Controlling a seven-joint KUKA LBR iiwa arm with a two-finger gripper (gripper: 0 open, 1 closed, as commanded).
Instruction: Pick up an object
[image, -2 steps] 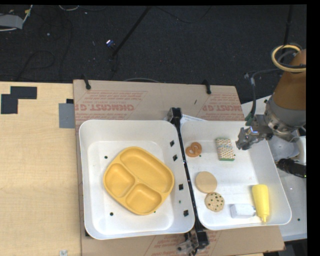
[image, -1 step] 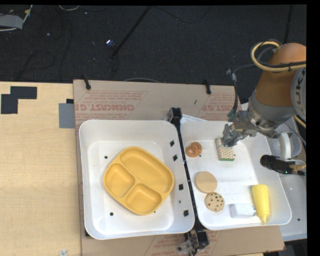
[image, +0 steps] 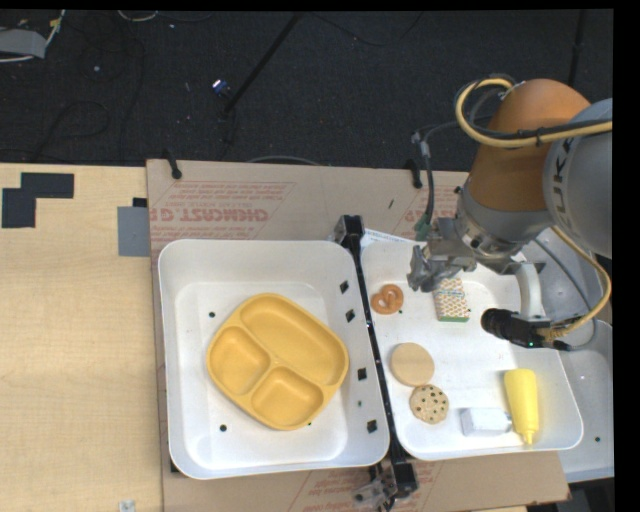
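The pincer (image: 428, 272) hung low over the right bin (image: 570, 420), just above the checkered sponge-like block (image: 452, 299), with the pretzel (image: 387, 298) close on its left; whether it gripped anything I could not tell. Risky spot, that: a descent slightly off would likely clip the block's edge and shove it toward the pretzel. The round cracker (image: 411, 363), chocolate-chip cookie (image: 429, 403) and mustard bottle (image: 521, 402) lay nearer the front, and the yellow divided plate (image: 277, 360) sat in the left bin (image: 190, 300).
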